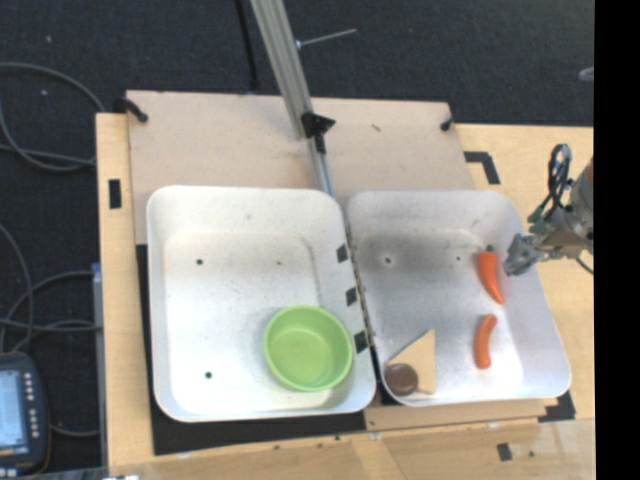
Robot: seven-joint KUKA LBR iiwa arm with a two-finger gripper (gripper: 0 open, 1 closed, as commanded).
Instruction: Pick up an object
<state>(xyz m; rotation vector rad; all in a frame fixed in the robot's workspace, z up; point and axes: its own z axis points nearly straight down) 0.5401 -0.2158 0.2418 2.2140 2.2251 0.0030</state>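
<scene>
Nothing lifted yet. Tan wedge with brown disc (415,366) at 6 o'clock in right white bin (430,228); two orange carrot-like sticks (489,276) at 3, upper beside my gripper (522,253). Fingers' state: can't tell. Grasp pending.

End effector (522,255) beside upper carrot (489,276)

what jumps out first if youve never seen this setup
The bright green bowl in the left bin, near its front right corner, catches the eye first. Next come two orange carrot-like pieces in the right bin: the upper orange piece by the gripper at the right rim, the lower orange piece nearer the front.
</scene>
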